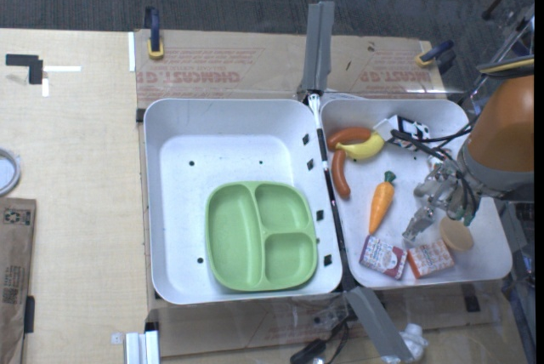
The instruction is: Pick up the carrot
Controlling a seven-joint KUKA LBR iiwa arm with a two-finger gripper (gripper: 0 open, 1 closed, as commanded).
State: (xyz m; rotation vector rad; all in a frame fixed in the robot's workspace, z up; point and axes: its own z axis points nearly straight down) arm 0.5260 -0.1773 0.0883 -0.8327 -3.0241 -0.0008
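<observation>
The carrot (381, 202), orange with a green top, lies lengthwise near the middle of the right bin (484, 269). My gripper (422, 224) hangs low in the same bin, a short way right of the carrot and apart from it. Its metal fingers (414, 230) point down and to the left, with nothing visible between them. The arm's orange band (508, 126) sits above, at the bin's right side.
A yellow banana (360, 148) and a red sausage (342, 173) lie at the right bin's back left. Two small red packets (382, 257) and a tan round piece (457, 236) sit near its front. A green divided plate (260, 235) rests in the left bin (161, 184).
</observation>
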